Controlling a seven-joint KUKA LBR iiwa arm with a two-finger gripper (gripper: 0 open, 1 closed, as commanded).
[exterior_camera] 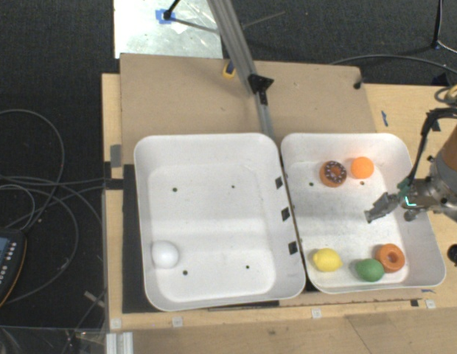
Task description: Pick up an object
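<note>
Camera view: nothing is yet grasped, the gripper (377, 212) being poised with nothing between its fingers, whose spread cannot be told, over the right bin (427, 231).

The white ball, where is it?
The white ball sits alone in the left bin, near that bin's front left corner in the camera view, far from the fruit and donuts in the right bin.
</note>
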